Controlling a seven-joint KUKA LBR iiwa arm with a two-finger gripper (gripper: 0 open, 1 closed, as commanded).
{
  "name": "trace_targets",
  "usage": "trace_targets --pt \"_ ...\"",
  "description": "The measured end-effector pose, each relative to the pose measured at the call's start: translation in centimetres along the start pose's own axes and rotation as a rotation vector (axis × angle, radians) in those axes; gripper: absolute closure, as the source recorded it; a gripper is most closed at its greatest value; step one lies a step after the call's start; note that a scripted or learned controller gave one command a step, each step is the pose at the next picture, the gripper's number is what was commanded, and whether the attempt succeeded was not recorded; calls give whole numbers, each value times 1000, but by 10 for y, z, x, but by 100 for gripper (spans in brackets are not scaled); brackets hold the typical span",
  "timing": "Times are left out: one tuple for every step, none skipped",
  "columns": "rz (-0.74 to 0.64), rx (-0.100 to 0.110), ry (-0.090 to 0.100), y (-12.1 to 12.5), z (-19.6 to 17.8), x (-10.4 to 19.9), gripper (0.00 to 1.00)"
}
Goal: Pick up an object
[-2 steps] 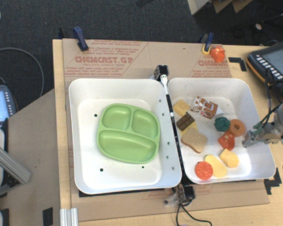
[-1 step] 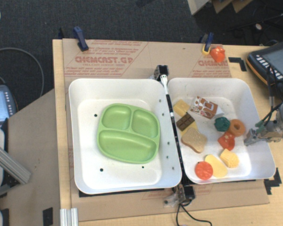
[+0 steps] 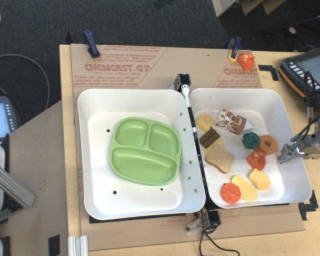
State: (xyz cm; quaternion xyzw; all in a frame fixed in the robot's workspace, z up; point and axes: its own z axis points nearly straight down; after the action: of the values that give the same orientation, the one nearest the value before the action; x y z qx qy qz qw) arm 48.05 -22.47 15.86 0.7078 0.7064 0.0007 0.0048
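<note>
Gripper (image 3: 291, 152) low at right bin's right wall, holding nothing visible.
Right bin (image 3: 296, 188) near edge: red tomato (image 3: 230, 193), pale yellow piece (image 3: 246, 188), yellow cheese wedge (image 3: 260, 180). Mid: bread slice (image 3: 219, 158), red strawberry-like piece (image 3: 256, 159), orange donut (image 3: 268, 143), dark green ball (image 3: 250, 140), chocolate bar (image 3: 209, 138). Far: yellow chunk (image 3: 205, 122), brown-white packet (image 3: 232, 121). Finger spacing: cannot tell, too small and blurred. Left bin (image 3: 90, 143) bears green divided plate (image 3: 145, 151). Orange object (image 3: 246, 61) on bench beyond.
</note>
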Motion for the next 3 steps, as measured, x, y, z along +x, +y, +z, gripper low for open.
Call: trace_targets --pt "0 -3 -2 1 -10 0 100" --pt "0 -5 -3 1 -20 -1 100" --pt "0 -8 -5 2 -30 -1 100"
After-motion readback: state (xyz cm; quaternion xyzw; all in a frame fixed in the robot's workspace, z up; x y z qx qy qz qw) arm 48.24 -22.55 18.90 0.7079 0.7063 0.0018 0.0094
